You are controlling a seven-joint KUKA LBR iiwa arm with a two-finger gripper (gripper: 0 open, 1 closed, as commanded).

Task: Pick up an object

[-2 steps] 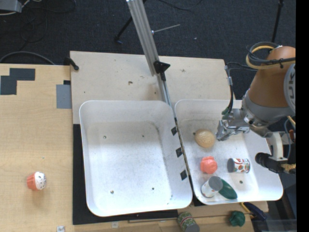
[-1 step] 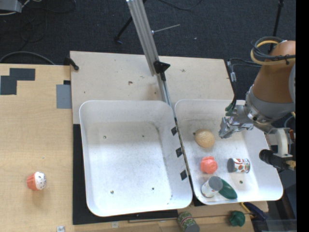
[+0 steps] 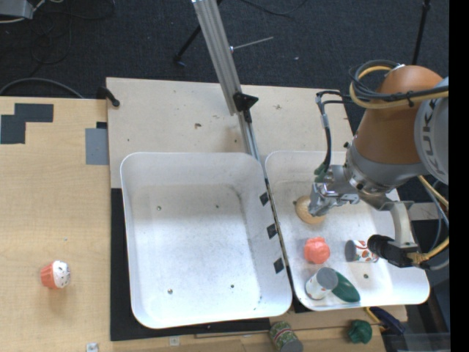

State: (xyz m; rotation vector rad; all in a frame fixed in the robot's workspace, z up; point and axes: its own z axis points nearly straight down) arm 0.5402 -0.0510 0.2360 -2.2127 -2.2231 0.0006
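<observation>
tan round disc-ish thing (image 3: 303, 210) lying flat in the right bin, tucked right under the gripper (image 3: 319, 205), near the divider

Arm (image 3: 399, 123) enters from 3 o'clock, its orange band uppermost, the grey wrist angled down toward 8 o'clock. Cables loop over the band at 12 o'clock and trail down at 4 o'clock. Gripper (image 3: 317, 207) hangs low at the wrist's end, pointing downward; its finger spacing cannot be resolved.
</observation>
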